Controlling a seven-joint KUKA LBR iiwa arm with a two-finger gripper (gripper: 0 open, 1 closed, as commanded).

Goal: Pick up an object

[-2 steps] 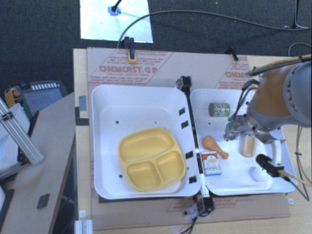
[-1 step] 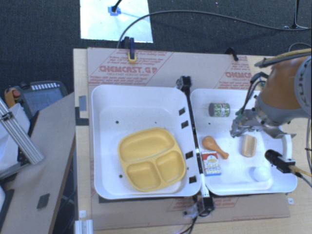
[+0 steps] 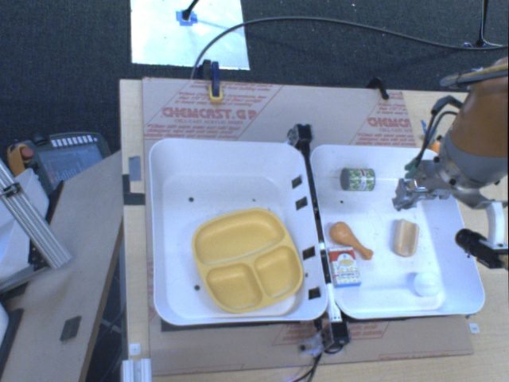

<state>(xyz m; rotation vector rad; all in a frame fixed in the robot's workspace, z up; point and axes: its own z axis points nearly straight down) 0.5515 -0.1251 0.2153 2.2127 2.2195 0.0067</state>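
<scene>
The gripper [image 3: 407, 191] hung over the right bin [image 3: 445, 297] at the frame's right; whether it was released or clenched could not be told. Below it lay a tan bread-like piece [image 3: 406, 237]. A green can [image 3: 358, 179] lay to its left, an orange drumstick toy [image 3: 350, 239] and a red-and-white carton [image 3: 343, 267] lower left, a white ball [image 3: 426, 283] lower right. The left bin [image 3: 183, 181] held a yellow divided tray [image 3: 246, 257].

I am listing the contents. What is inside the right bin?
Right bin: green can, drumstick, small box, tan block, white ball. The gripper covers a little floor.
</scene>
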